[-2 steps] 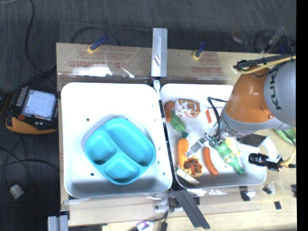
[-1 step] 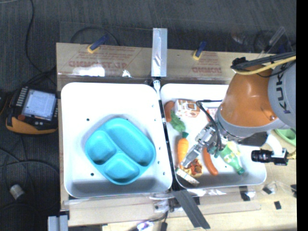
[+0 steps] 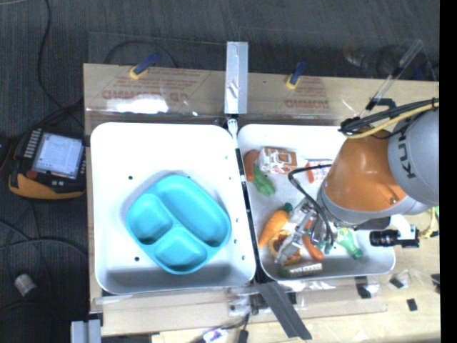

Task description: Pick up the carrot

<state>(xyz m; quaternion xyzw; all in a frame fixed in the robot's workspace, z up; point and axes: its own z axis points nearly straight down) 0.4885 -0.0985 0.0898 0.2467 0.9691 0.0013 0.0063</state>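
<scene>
Carrot (image 3: 273, 227) lies in the right bin (image 3: 371, 263), toward that bin's seven o'clock, just beside the divider wall. We see the gripper (image 3: 303, 236) low over the clutter at the carrot's three o'clock, apparently touching its green-topped end; we cannot tell how its tips are set or whether they grip anything. At the carrot's twelve o'clock sits a small printed carton (image 3: 275, 161). A blue divided tray (image 3: 178, 222) rests in the left bin (image 3: 114, 148).
</scene>
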